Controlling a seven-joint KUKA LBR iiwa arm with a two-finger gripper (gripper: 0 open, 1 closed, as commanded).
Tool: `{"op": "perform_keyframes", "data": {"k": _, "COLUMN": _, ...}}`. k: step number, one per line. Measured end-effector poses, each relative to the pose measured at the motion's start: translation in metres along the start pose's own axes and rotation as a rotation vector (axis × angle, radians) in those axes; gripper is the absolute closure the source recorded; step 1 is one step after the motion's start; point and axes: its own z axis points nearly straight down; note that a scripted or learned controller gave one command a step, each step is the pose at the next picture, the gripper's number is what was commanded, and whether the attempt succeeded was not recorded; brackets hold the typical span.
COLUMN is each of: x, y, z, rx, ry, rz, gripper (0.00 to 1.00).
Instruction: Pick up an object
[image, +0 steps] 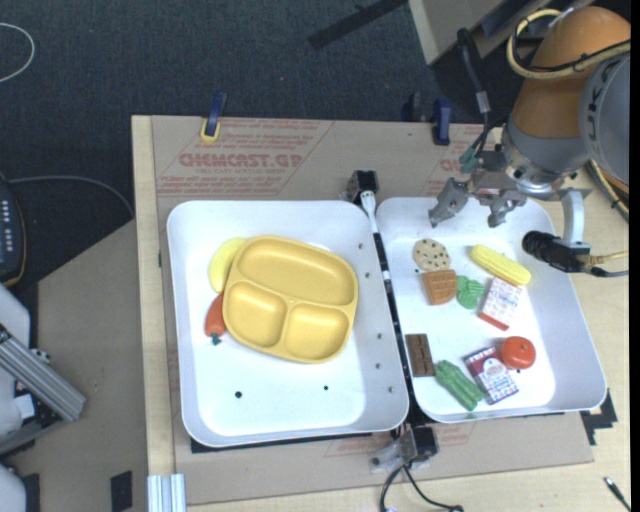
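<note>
Nearest me, lower right of frame: green vegetable (458, 384), red carton (493, 374), tomato (517, 352), brown bar (420, 354) in right bin (570, 330). Further up I see white-red packet (499, 302), green piece (469, 292), brown block (439, 286), cookie (432, 254), corn (500, 265). Left bin (190, 300) holds yellow divided tray (290, 298), with red pepper (215, 318) and banana (224, 262) at its left edge. Upper right: end effector (474, 205) above right bin's far edge, fingers spread apart, nothing between them. I see desk (150, 200) under both bins.
</note>
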Motion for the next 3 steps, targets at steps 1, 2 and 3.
{"op": "perform_keyframes", "data": {"k": 1, "x": 0.0, "y": 0.003, "z": -0.009, "rx": -0.016, "ry": -0.002, "rz": -0.002, "gripper": 0.0}}
{"op": "perform_keyframes", "data": {"k": 2, "x": 0.003, "y": 0.007, "z": 0.054, "rx": -0.008, "ry": -0.001, "rz": -0.004, "gripper": 0.0}}
{"op": "perform_keyframes", "data": {"k": 3, "x": -0.004, "y": 0.014, "z": 0.11, "rx": -0.009, "ry": -0.001, "rz": -0.002, "gripper": 0.0}}
